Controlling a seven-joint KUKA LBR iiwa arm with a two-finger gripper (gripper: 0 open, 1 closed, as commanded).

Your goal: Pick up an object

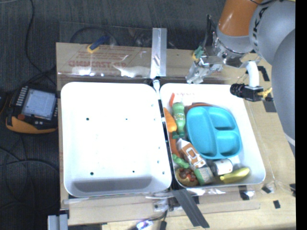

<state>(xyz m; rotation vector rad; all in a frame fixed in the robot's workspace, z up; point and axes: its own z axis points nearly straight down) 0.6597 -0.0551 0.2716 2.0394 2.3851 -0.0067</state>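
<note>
The right bin [253, 145] holds a pile of objects: a blue divided tray [213, 131], a green bottle [179, 115], an orange carrot-like piece [170, 121], a small box with an orange label [191, 155], a white and dark can [222, 166] and a yellow banana-shaped toy [235, 175]. My gripper [200, 70] hangs above the back edge of the right bin, behind the pile and apart from it. I see nothing between its fingers.
The left bin [112, 138] sits beside the right one, with a metal divider post [159, 51] behind their shared edge. A handheld device [33, 109] lies on the floor at far left. A black fitting [244, 91] sticks out near the right bin's back corner.
</note>
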